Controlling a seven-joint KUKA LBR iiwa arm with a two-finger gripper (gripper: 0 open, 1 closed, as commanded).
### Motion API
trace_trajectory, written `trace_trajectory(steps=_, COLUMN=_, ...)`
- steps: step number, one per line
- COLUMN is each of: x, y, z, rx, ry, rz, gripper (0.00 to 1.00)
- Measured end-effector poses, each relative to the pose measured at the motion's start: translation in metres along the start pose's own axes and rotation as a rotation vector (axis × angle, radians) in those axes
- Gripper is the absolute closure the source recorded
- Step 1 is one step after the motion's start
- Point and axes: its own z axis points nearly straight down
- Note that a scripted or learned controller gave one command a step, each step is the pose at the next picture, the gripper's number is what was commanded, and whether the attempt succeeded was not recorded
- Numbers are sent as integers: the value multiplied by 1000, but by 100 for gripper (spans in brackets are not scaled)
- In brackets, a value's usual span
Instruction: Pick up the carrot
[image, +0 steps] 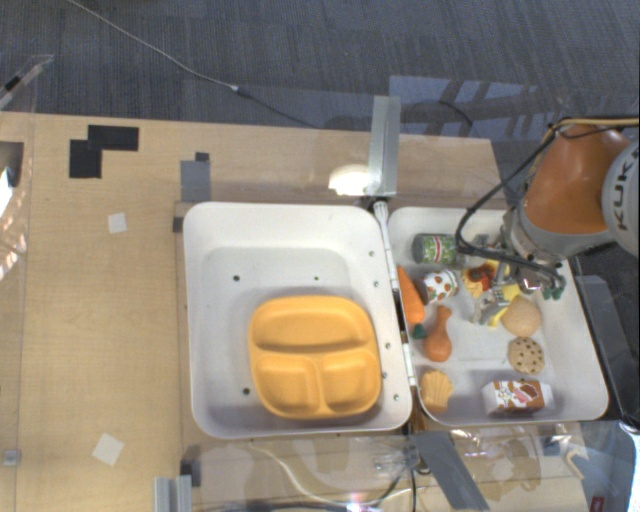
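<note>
arm (575, 190): enters from right, orange band up | end effector (492, 292): pointing down, low

The carrot (410, 297) lies tight against the right bin's left wall (392, 300), with a drumstick (438, 335) and small jar (440, 286) crowding its right. Above looks open, though gaps seem narrow. The left bin holds an orange tray (315, 355).
</note>
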Motion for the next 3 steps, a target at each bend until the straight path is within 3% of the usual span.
trace_trajectory(steps=1, x=-3, y=2, z=-13, rx=1, ry=-6, rz=-7, gripper=100)
trace_trajectory(steps=2, x=13, y=-52, z=-17, rx=-1, ry=5, rz=-270, gripper=100)
trace_trajectory(steps=3, x=51, y=-47, z=-15, rx=-7, ry=8, rz=-671, gripper=100)
